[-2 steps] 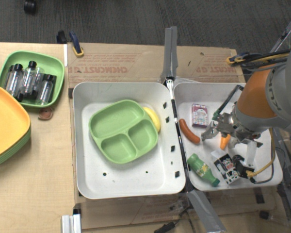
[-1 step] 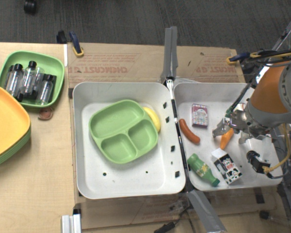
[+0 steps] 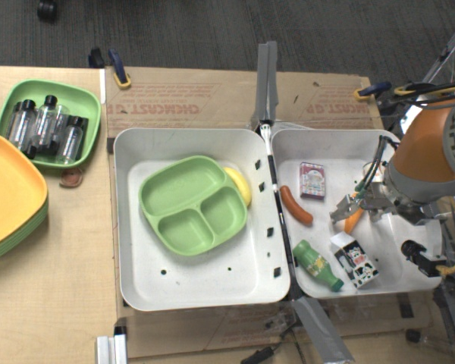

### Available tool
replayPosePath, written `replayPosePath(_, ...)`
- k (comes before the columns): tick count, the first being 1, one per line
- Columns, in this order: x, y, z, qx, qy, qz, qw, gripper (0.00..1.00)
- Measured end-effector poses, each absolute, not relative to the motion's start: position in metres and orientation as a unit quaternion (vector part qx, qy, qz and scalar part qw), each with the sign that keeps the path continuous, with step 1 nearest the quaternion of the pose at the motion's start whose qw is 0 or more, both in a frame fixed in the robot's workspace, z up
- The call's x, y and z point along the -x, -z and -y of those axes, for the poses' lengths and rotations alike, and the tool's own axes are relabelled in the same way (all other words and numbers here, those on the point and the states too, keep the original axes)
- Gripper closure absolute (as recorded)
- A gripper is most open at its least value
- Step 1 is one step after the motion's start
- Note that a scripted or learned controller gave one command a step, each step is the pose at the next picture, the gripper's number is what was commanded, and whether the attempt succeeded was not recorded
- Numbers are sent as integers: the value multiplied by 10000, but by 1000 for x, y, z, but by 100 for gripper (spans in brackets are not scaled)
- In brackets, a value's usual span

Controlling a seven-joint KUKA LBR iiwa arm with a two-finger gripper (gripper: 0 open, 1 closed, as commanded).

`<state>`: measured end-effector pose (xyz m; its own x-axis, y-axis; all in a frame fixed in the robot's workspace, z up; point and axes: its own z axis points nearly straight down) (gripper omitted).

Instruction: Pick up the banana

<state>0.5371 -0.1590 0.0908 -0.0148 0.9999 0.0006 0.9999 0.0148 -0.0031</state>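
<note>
We see the yellow banana (image 3: 240,185) tucked at the green divided plate's (image 3: 193,212) 3 o'clock, left bin. Two-finger gripper (image 3: 351,211) w/ jaws clamped on an orange carrot-like piece (image 3: 354,218); risk: wrong item grabbed.

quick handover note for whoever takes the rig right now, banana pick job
Pincer: over the right bin, low beside a small orange item; grip state unclear.
Banana: in the left bin, tucked against the right edge of the green divided plate, mostly hidden.
Done: nothing; banana not picked up.
Left: move to the left bin, grasp the banana, lift.
</note>
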Motion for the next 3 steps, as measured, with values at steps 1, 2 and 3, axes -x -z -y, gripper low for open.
replayPosePath(1,-545,-92,176,6761,-4,7368,-5,0)
replayPosePath(2,-545,-100,177,6768,-7,7361,-4,100)
replayPosePath(3,-545,-100,177,6770,-7,7360,-4,0)
